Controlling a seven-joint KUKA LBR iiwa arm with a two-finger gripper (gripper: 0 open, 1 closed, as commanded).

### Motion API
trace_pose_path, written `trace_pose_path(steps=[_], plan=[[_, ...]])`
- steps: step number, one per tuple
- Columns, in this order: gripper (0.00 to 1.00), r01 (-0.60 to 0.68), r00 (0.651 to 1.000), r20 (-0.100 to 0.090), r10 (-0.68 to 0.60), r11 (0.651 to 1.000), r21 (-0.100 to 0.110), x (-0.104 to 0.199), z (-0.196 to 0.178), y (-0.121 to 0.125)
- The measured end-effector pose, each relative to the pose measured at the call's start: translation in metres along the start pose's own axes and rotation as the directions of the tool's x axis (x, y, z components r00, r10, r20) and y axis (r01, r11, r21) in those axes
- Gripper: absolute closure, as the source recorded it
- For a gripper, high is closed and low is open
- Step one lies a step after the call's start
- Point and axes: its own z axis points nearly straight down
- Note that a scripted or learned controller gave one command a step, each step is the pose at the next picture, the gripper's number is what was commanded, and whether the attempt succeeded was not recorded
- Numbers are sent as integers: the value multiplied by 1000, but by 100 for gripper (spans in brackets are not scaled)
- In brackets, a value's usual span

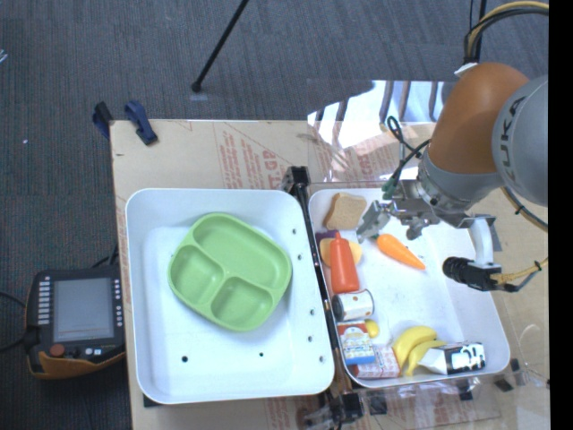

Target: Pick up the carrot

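1. Orange and pointy, the carrot (400,252) lies in the right bin (466,276), just past the bread (344,211).
2. The claw (390,218) hangs right above the carrot's fat end, maybe lining up a grab.
3. I cannot tell how wide the claw is.
4. The green plate (230,271) sits far from the carrot, across in the other bin (152,330).

A: Camera position?
B: Single fixed view, mounted above the bench (215,146), looking down at a slant. Both bins in frame: left bin (143,240), right bin (470,307). Arm (488,133) enters from right.
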Motion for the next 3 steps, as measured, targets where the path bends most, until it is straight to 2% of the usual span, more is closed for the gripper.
trace_pose_path(steps=[1, 2, 3], plan=[[0, -262, 965, 1, 262, 965, -6, -46, 101, 26], [0, -373, 928, 1, 373, 928, 1, -74, 115, -20], [100, -376, 927, -2, 376, 927, 3, -74, 105, -20]])
